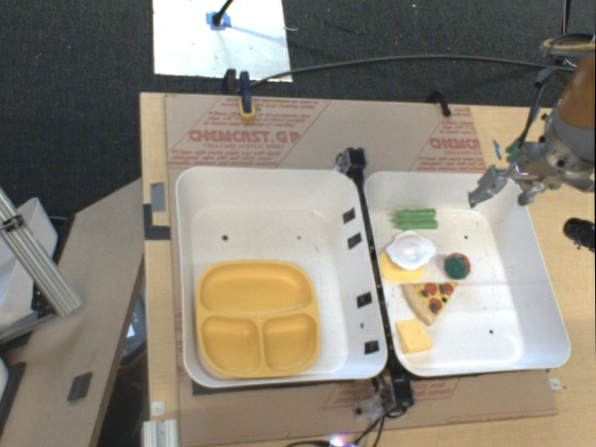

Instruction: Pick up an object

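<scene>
The right bin (535, 287) holds several toy foods along its left side: a green bean pod (414, 218), a white fried egg (411, 249) lying on a yellow slice, a green-and-red ball (456, 266), a pizza slice (429, 298) and a yellow cheese block (413, 336). My gripper (508, 185) hangs above the far right corner of that bin, up and to the right of the foods. Its two fingers are spread apart with nothing between them.
The left bin (214, 203) carries a yellow divided tray (259, 318) in its near half. A black divider with clips runs between the bins (368, 259). A cardboard sheet (279, 128) lies under both bins. The arm's wrist (573, 128) rises at the right edge.
</scene>
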You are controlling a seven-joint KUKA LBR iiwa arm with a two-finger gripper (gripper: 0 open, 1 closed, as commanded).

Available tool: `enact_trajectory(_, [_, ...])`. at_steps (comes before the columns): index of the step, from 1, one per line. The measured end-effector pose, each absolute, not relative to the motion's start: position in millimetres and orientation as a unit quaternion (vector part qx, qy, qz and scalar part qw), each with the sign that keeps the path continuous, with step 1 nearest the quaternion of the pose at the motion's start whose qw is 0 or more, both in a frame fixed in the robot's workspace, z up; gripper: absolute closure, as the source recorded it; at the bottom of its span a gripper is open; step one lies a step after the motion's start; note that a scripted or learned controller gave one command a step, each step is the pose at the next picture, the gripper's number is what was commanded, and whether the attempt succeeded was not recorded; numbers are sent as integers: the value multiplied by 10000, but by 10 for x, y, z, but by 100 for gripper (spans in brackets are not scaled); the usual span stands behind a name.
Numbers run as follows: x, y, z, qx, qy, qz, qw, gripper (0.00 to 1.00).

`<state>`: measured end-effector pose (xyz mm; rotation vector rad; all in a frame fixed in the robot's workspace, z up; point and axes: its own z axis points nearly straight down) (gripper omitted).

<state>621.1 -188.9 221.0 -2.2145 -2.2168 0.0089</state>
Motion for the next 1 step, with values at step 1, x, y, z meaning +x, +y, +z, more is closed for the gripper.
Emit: enact_trajectory(1, [6238,-1884,2283,-7057,-7085,-4,-10,0])
